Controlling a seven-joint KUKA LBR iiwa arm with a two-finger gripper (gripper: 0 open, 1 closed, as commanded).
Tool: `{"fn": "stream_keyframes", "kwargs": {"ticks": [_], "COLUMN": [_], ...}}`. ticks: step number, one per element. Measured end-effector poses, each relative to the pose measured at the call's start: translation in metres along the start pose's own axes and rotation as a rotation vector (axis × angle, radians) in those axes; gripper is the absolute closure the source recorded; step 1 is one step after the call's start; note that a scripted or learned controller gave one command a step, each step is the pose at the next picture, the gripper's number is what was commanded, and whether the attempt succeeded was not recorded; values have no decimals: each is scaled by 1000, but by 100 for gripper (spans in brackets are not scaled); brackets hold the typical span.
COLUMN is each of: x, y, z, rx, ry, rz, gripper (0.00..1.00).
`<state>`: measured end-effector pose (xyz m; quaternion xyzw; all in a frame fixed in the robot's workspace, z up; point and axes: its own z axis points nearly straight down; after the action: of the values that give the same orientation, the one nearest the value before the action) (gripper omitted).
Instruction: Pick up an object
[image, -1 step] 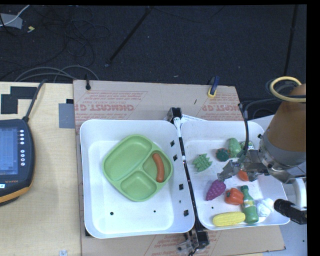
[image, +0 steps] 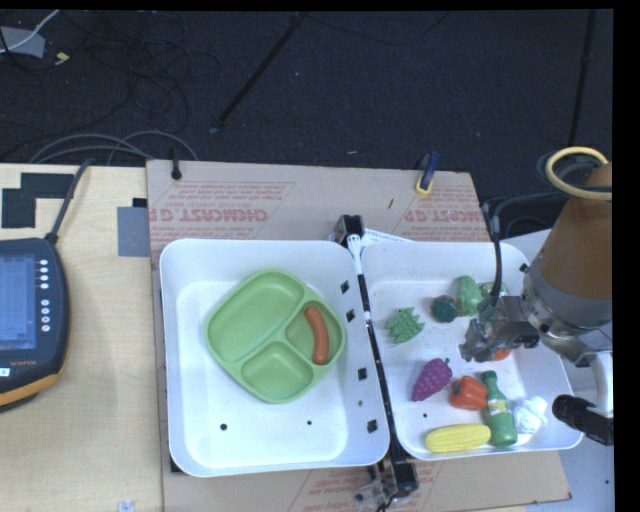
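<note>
bins (image: 190, 300): glossy white plastic | green tray (image: 250, 320): matt plastic | board (image: 230, 200): cardboard

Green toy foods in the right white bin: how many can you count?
4: a spiky green leafy toy at left, a dark green round piece, a light green lettuce beside it, and a green bottle near the front. The gripper may hide more.

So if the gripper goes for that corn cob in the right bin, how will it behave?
The corn cob looks rounded and long, so it may roll if nudged sideways. It looks like a smooth toy, probably light and stiff, perhaps slippery. It lies near the green bottle, which might get bumped.
</note>
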<state>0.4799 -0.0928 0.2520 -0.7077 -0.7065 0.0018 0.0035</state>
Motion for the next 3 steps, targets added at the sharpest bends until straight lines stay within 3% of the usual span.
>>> {"fn": "stream_keyframes", "kwargs": {"ticks": [1, 2, 3], "x": [11, 65, 119], "y": [-7, 31, 1], "z": [130, 57, -100], "rx": [8, -11, -14], "ry": [2, 0, -1], "rz": [-1, -7, -5], "gripper": [100, 100, 100]}}
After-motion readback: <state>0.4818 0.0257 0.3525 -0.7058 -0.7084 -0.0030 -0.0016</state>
